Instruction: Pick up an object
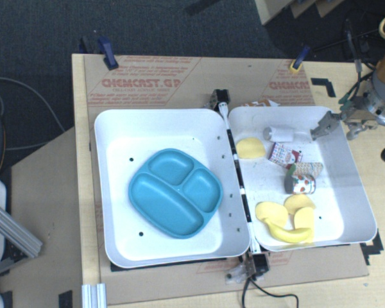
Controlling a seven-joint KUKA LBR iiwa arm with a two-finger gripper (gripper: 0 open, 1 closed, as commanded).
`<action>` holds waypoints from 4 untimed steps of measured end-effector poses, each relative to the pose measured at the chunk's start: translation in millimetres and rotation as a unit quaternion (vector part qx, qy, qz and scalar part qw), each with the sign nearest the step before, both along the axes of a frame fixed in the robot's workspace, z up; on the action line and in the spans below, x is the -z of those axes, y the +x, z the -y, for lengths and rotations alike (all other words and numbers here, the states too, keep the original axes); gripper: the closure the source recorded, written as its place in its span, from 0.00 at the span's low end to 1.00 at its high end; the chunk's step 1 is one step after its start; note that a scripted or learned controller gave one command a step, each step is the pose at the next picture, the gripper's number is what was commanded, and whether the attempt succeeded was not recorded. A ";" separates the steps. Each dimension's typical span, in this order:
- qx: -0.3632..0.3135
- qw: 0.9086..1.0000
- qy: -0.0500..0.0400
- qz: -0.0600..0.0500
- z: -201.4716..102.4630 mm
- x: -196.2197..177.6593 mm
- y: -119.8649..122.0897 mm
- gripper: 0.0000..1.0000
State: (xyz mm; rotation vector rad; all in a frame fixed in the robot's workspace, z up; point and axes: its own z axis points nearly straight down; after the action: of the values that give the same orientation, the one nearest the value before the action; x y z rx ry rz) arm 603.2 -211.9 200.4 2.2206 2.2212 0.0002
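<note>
Two white bins (109, 133) sit on a pale tan worktop (179, 76) printed with red lettering. The left bin carries a sky-blue divided plate (174, 192). In the right bin (353, 178): a pale yellow round piece (250, 148), a red-and-white patterned packet (285, 154), a grey-and-red can (299, 183), yellow banana-like pieces (289, 222). Blue clamps (106, 52) mark the worktop's far edge.

Blue divided plate (174, 192) in left bin (109, 172), end effector (333, 124) over right bin (353, 172)

Bright, even overhead light — the white bins (109, 172) nearly glare, shadows stay soft and short, while the dark floor (38, 18) looks dim and slightly grainy.
</note>
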 end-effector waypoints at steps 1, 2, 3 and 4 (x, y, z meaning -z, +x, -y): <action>0.000 1.000 0.000 0.000 -54.2 116.0 -30.5 0.00; 0.000 1.000 0.000 0.001 -53.9 105.7 -29.8 1.00; 0.000 1.000 0.000 0.001 -53.9 105.9 -30.0 0.00; 0.000 1.000 0.000 -0.001 -81.8 116.1 -77.9 0.00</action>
State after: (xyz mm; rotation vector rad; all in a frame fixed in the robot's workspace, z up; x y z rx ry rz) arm 525.3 -130.0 84.3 2.2225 2.2215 -0.0001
